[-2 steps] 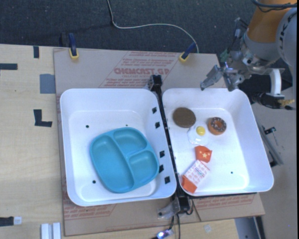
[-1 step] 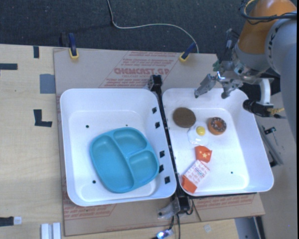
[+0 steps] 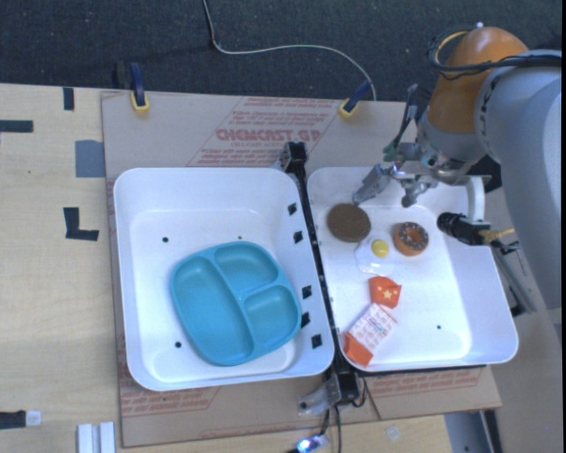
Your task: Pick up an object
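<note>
Packet [image 3: 369, 333], orange and white, lay nearest the camera in the right bin [image 3: 472, 333], with the small orange carton [image 3: 385, 292] touching its far end. Judged: both light; the packet probably thin, flexible and slick, so poor for a two-finger pinch unless taken across its narrow width. The carton looked stiffer, best taken across its flat sides.

Beyond the carton, toward the bin's far wall, sat a small yellow piece [image 3: 380, 248] on a pale, nearly white item whose outline was hard to read against the bin floor. Just right of the yellow piece lay a sprinkled doughnut [image 3: 411, 239]; just left and slightly farther, a brown round cookie [image 3: 348, 222]. Judged toy food: rigid, light, not fragile. The doughnut offered the best hold, across its outer rim, since it stood apart from its neighbours; the cookie was flat and low, so fingers would have to reach almost to the bin floor.

Left bin [image 3: 137, 253] held a blue divided plate [image 3: 234, 300]; wide and shallow, only its rim could be gripped.

Gripper [image 3: 392, 189] hung over the far part of the right bin, beyond the cookie and doughnut and between them in line. Fingers [image 3: 366, 190] were spread wide, pointing down at a slant, with nothing between them. Arm entered from beyond the doughnut's right side, orange band [image 3: 467, 78] above the wrist, which was bent steeply downward. Pick not yet made
</note>
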`<state>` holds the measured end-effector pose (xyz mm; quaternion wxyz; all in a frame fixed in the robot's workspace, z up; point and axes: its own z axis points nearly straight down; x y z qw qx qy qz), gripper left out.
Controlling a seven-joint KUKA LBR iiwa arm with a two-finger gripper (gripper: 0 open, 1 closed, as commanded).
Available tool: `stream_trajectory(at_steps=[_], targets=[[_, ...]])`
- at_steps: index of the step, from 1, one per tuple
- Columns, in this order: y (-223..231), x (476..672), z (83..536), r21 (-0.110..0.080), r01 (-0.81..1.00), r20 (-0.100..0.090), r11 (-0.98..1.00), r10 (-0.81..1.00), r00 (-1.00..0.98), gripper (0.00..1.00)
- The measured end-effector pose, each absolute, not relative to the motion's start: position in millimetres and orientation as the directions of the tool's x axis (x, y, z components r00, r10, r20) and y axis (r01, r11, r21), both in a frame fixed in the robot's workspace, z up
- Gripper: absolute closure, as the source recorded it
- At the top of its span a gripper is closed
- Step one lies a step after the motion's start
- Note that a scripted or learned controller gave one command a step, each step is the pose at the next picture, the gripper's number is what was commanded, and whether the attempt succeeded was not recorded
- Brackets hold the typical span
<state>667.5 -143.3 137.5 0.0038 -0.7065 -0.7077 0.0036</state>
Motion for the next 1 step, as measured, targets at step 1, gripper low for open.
stream_trajectory(at_steps=[1], targets=[[-142.8, 667.8, 85.4, -0.002, 1.0, 0.0, 0.001, 1.0, -0.001, 0.0]])
